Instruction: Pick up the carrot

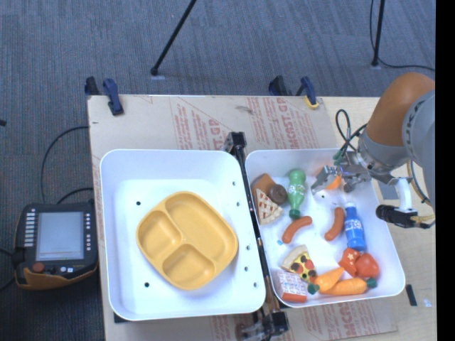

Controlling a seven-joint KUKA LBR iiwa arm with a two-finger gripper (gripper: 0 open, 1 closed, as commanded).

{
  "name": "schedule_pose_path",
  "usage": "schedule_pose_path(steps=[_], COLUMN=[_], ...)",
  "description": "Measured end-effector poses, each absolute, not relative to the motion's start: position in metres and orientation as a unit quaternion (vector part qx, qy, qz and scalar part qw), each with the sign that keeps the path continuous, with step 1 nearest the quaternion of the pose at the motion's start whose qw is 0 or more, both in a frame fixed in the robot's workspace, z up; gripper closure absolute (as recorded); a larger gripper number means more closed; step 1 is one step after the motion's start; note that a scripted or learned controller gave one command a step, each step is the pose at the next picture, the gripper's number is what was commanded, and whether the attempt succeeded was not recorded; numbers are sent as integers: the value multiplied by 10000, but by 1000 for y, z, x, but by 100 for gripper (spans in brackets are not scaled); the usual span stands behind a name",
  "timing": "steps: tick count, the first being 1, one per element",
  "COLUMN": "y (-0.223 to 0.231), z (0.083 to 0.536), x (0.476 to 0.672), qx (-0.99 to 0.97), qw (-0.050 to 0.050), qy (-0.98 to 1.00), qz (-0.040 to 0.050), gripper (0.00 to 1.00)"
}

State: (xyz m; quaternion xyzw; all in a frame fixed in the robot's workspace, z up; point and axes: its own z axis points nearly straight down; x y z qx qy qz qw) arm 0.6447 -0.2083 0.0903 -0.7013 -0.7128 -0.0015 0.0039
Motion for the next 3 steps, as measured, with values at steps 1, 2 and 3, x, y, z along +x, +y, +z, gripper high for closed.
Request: schedule_pose_path(steps=[1, 2, 3], y=[-209, -197, -202], z=[101, 180, 87], x=[645, 645, 644], qx=[-6999, -7536, -6295], qw=[24, -3, 14], qy=[-7142, -6574, -7770], qz=[-2, -4, 1], gripper=[100, 100, 100])
